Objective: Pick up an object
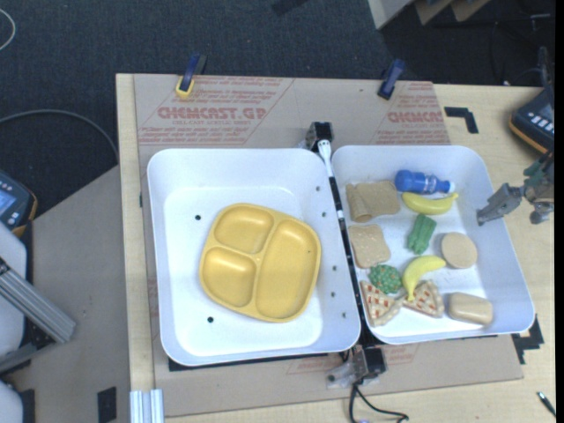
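Food toys crowd the right bin: blue bottle, bananas, green pepper, bread. Gripper hangs at its right rim, fingers spread, holding nothing. Packed this tight, a descent risks nudging neighbours or closing on two things.

The gripper shows at the right edge of the camera view, reaching in from the right with little of the arm behind it in frame. Its grey jaws are spread apart, pointing left and slightly downward, with nothing between them.
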You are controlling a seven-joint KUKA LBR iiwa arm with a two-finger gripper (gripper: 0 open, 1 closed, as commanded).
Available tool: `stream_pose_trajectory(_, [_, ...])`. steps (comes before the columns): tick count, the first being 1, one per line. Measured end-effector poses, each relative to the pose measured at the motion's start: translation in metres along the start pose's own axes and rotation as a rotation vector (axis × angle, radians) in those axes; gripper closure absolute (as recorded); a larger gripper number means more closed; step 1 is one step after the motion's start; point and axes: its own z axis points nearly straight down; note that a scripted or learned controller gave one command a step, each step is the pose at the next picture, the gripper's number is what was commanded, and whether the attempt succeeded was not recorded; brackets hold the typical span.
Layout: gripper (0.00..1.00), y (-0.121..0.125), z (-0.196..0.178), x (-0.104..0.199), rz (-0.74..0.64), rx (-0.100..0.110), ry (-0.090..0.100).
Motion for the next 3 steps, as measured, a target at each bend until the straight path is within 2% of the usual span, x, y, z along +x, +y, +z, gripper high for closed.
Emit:
stream_pose_trajectory(1, [0.00, 0.001, 0.043, 0.001, 0.000, 0.006, 0.003])
stream_pose_trajectory(2, [0.00, -0.002, 0.106, 0.000, 0.000, 0.008, 0.004])
stream_pose_trajectory(3, [0.00, -0.004, 0.166, -0.006, 0.002, 0.002, 0.002])
